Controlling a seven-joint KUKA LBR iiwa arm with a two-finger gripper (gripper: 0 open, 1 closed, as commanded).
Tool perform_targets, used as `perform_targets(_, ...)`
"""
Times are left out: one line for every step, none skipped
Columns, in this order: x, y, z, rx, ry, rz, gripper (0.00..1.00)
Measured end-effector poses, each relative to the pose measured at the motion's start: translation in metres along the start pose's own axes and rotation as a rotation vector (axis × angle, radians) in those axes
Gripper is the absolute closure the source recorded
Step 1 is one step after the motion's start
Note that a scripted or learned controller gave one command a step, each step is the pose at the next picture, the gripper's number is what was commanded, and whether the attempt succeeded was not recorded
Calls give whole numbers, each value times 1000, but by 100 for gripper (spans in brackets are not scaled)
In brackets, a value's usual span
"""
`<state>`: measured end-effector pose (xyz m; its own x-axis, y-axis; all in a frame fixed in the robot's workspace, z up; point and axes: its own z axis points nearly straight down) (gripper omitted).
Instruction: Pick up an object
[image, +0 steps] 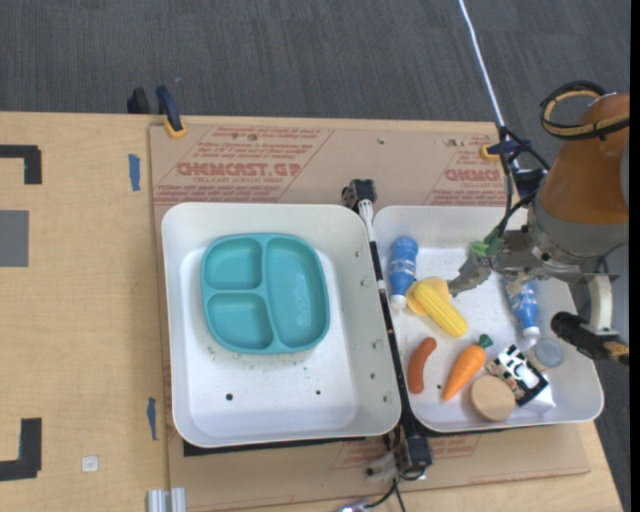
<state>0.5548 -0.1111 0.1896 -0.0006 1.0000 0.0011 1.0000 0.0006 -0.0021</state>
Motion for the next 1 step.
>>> perform_targets(16, -58, 98, -1, -1, -82, 0)
